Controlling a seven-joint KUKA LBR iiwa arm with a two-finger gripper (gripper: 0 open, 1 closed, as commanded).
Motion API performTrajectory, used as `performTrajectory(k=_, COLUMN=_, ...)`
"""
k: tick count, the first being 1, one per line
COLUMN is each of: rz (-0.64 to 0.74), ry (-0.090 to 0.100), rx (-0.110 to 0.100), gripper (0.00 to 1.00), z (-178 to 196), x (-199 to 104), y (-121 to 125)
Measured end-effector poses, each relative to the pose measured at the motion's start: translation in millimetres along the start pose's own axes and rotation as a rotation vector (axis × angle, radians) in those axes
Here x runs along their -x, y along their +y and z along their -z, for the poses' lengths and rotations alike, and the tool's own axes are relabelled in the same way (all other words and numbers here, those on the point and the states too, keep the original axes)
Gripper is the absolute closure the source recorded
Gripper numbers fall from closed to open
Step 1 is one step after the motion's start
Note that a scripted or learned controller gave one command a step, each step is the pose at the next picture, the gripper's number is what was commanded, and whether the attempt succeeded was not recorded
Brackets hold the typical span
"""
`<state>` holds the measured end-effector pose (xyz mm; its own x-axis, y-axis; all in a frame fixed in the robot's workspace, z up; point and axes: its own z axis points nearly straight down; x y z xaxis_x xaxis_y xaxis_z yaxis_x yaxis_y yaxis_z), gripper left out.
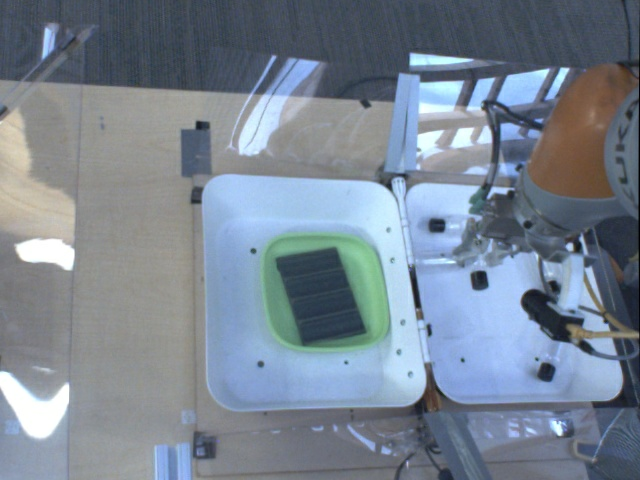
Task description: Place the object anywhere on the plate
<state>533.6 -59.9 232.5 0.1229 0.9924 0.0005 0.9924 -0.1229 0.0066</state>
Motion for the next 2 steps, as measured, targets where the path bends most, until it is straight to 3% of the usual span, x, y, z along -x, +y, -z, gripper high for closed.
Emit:
performTrajectory(k=1, rz=0.196, ry=0.001, rx=-0.003, gripper=1.00, z=-35.1, x=-85.1, y=-3.4)
performTrajectory(k=2, rz=0.195, ry=0.001, rx=-0.003, gripper=0.00, z=-35.0, x=-84.8, y=-3.3)
